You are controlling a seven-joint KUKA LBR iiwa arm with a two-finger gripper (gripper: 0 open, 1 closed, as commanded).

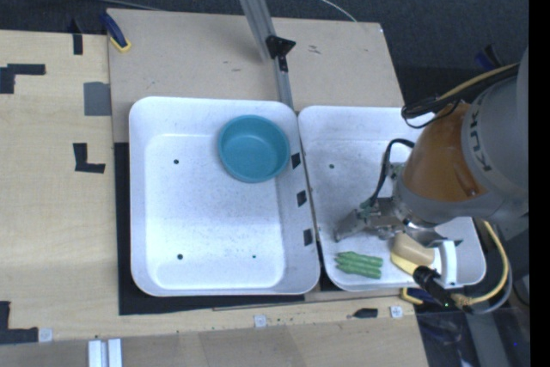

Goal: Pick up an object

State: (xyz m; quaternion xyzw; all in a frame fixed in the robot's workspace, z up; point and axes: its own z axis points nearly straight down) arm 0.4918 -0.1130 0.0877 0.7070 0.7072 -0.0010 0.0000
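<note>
Camera view gives me the pincer (348, 228) low in the right bin (344, 129); its opening I cannot tell. Green beans (358, 264) lie just below it.

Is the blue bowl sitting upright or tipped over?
Upright: the blue bowl shows its round open rim and inside, resting in the left bin.

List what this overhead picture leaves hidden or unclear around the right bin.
- Gripper: small and dark in the camera view; open or shut cannot be told.
- Right bin: its right part is covered by the arm.
- Yellowish object: partly under the arm; its kind is unclear.
- Green object: too small to identify.
- Blue bowl in the left bin: its contents cannot be judged.
</note>
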